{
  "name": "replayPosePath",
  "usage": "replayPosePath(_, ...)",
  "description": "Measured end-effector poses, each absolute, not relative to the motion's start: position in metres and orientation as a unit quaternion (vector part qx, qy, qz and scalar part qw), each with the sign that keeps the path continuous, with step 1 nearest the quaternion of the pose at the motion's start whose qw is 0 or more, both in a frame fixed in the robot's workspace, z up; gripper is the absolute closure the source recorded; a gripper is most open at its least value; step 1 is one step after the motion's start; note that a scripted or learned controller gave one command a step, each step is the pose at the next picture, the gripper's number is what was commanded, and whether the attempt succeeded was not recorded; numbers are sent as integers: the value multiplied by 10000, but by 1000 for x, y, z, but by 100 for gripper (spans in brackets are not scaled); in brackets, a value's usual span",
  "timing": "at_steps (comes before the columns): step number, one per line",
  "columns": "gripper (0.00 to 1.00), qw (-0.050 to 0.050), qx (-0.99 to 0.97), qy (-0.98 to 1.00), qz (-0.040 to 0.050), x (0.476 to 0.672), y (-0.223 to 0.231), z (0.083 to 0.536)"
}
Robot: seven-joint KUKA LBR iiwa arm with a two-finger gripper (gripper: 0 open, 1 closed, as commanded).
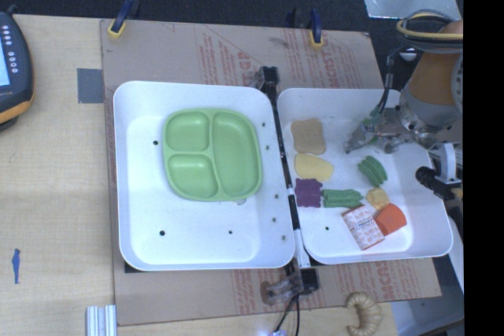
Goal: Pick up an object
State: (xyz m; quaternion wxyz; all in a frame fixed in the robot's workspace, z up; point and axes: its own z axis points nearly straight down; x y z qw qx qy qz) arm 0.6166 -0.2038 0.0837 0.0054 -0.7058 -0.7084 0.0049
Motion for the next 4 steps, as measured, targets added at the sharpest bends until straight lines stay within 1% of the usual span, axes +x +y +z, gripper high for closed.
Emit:
replayPosePath(1, 0, 43, -7056, -7085, 30, 552, -189, 91)
replayPosePath(2, 100, 13, -7046, -7096, 24, 555, -191, 102)
replayPosePath(3, 100, 23, -7018, -7124, -7, 543, -88, 150)
replayPosePath(4, 100, 25, -7031, -7111, 4, 510, -31, 194)
